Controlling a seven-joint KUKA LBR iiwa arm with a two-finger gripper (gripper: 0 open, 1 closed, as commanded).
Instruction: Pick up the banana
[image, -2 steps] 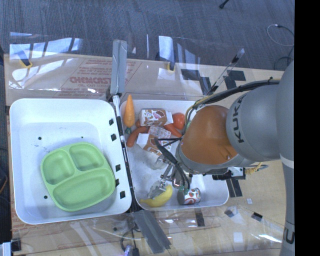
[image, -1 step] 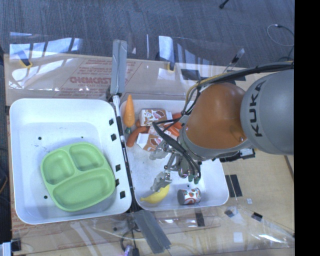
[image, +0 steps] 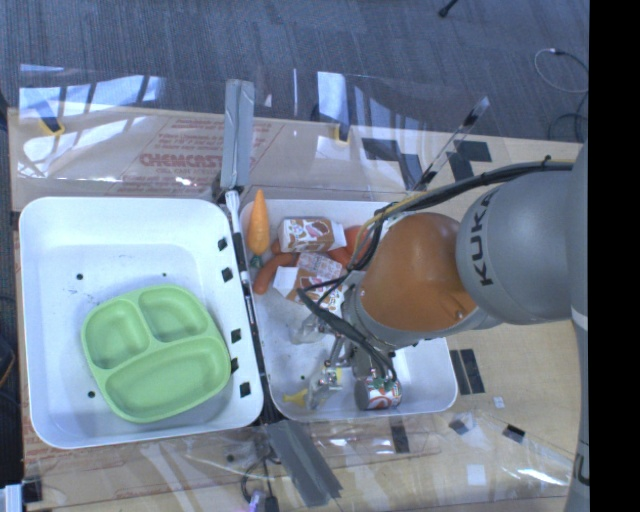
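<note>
Robotics lab: arm (image: 500, 255), bench bins (image: 60, 230)

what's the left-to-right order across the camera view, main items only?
green divided plate in the left bin → divider between the bins → carrot → snack packet → small can → orange band of the arm → grey arm link

Bright, even overhead light, with a slightly soft picture.
Glare streaks the clear panels (image: 330, 110) behind my bins, and the left bin (image: 60, 250) is nearly washed out white. My arm (image: 500, 260) casts soft shadow over the right bin (image: 440, 385), where small things blur together.
</note>
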